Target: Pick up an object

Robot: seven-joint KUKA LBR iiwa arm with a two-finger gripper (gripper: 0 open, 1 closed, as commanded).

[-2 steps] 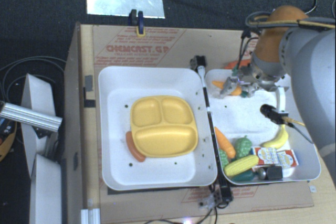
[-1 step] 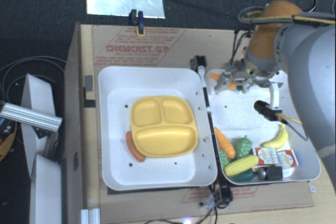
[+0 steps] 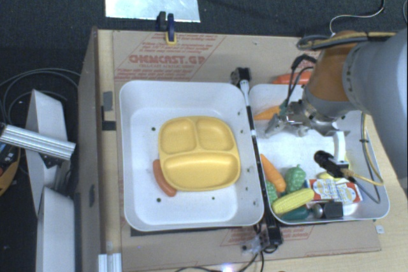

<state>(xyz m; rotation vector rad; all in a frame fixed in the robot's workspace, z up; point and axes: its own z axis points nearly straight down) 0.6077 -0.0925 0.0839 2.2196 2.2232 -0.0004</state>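
The metal fingers (image 3: 285, 124) hang low over the right white bin (image 3: 381, 204); how far open they stand cannot be told. Just beside them lies an orange plastic carrot (image 3: 267, 113). The brown cardboard sheet (image 3: 167, 57) on the table reads "CHEMCAST GP".

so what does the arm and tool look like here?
Grey rounded arm with an orange band above the wrist. Dark cables loop along the orange section. The tool is silvery metal, compact, at the arm's end over the right bin.
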